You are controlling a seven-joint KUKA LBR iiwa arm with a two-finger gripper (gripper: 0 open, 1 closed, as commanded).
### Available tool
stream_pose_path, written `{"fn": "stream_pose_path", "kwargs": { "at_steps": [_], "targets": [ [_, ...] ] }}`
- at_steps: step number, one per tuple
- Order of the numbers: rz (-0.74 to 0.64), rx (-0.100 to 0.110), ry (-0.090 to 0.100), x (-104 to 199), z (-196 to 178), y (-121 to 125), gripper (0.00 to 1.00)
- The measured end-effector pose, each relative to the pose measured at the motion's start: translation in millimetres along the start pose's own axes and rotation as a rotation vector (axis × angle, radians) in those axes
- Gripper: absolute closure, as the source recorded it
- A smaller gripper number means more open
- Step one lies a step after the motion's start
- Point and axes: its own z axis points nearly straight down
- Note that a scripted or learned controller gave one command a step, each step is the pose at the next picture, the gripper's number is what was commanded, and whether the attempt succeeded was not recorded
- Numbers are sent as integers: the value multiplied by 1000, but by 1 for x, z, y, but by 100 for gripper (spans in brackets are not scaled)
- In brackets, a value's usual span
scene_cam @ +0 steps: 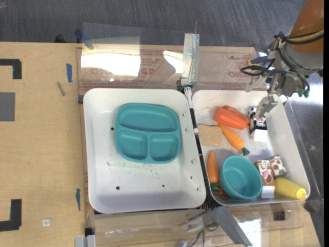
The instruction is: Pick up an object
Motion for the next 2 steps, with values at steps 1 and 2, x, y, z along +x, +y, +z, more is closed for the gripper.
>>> {"fn": "stream_pose_path", "kwargs": {
  "at_steps": [1,2],
  "targets": [
    [-5,-1,7,33,124,-14,0],
    [-29,-3,-4,41,129,63,0]
  ]
}}
